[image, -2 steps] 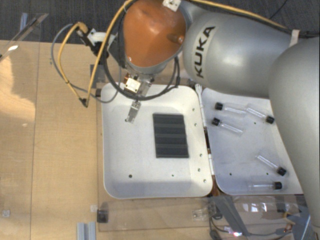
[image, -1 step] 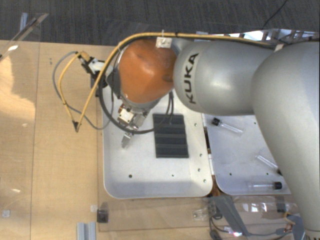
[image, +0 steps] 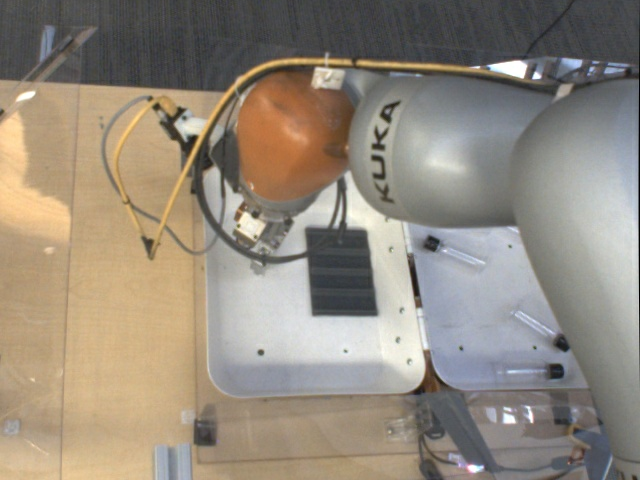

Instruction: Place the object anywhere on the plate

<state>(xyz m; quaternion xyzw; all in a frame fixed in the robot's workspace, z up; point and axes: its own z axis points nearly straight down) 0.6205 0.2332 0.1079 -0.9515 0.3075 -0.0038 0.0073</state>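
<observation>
A broad grey arm (image: 470,148) is seen, its casing smooth and rounded with a soft metallic sheen. "KUKA" (image: 383,154) is printed on it in black capitals, read along the curve. A glossy orange band (image: 290,133) is fitted past the lettering, dome-shaped and bright. A thin yellow cable (image: 190,168) is run along the top of the casing and looped out beyond the band, paired with grey hoses (image: 125,133). A small white tag (image: 327,76) is fixed near the band's upper edge.
</observation>
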